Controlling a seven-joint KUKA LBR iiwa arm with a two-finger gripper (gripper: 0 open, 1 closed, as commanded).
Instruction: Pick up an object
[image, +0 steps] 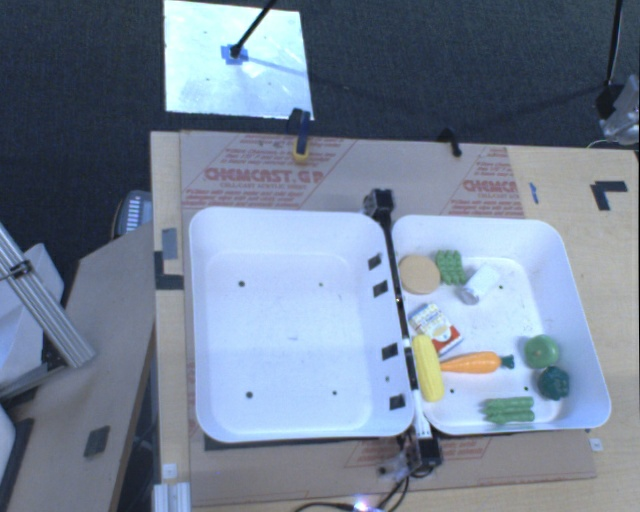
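The right bin holds several toy foods. A tan round cookie lies at its upper left, with a green ridged piece beside it and a white bottle-like item to the right. Lower down sit a small printed packet, a yellow corn cob along the left wall, an orange carrot, a green apple, a dark green broccoli piece and a green bean pod.
The left bin stands beside the right one, joined by a black clipped divider. A shiny metal plate lies on the dark floor behind the bench. A metal frame stands at the left.
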